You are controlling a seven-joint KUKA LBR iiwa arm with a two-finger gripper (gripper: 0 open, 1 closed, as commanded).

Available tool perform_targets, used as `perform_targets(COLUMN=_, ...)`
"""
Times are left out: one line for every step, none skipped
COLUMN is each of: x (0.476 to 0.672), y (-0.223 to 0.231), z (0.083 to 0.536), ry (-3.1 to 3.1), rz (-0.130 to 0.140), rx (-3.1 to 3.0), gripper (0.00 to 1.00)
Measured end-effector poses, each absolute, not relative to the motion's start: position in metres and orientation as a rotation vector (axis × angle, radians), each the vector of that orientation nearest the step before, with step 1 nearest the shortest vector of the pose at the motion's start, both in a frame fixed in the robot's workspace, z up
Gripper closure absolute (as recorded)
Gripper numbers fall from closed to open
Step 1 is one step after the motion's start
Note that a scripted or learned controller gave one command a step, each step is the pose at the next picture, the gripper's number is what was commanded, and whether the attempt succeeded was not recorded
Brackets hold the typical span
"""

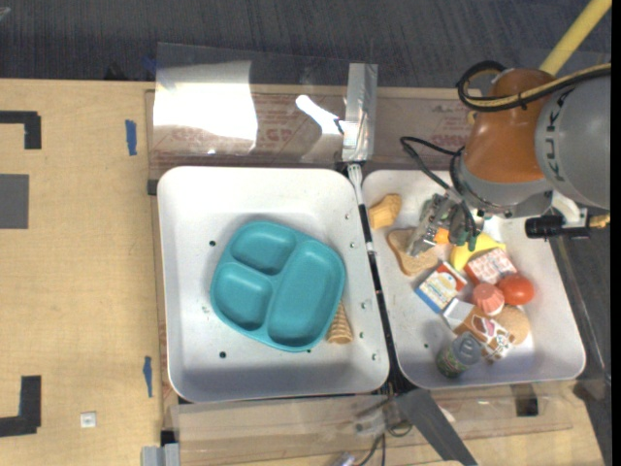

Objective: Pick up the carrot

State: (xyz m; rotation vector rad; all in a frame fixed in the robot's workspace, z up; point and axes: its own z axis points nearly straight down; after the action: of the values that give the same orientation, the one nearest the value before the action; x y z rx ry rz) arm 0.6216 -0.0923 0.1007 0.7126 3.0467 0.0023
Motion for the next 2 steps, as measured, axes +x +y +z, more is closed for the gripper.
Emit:
perform_targets(x=0.661, y=-0.007, z=0.192, ry=3.061, rz=0.010, rx=0.642, gripper=1.00)
perform_targets(x=0.646, y=-0.087, z=0.186, ry=2.944, rz=0.000, rx=1.086, gripper=1.00)
